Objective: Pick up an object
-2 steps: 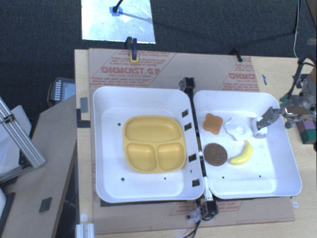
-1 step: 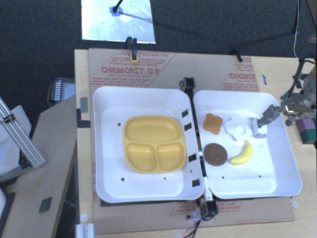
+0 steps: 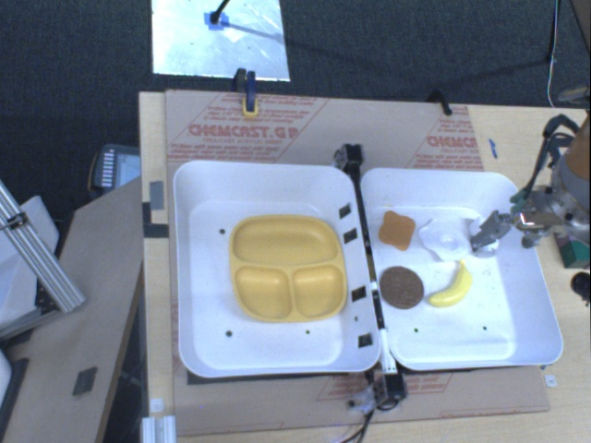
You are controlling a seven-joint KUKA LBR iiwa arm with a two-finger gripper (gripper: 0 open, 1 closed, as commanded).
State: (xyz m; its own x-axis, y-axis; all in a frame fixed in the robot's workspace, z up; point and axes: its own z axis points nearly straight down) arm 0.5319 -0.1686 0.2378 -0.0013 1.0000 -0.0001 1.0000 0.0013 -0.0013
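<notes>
Tray [image 3: 282, 268] in left bin [image 3: 199, 201]

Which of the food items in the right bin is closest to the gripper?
The yellow banana. It lies just below the gripper, while the orange toast and the round brown cookie sit further left, toward the divider between the bins.

Two shallow white bins sit side by side on the table [image 3: 305, 123], whose brown sheet carries red printed lettering; the left bin [image 3: 199, 201] holds a yellow plate [image 3: 284, 266] with three compartments, lying flat near its middle. A dark strip with clips [image 3: 363, 266] runs along the seam between it and the right bin [image 3: 526, 340]. Beyond the table's far edge a shiny metal sheet [image 3: 219, 26] lies on dark carpet [image 3: 65, 63], and a yellow-and-blue clamp [image 3: 249, 95] grips that edge.
</notes>
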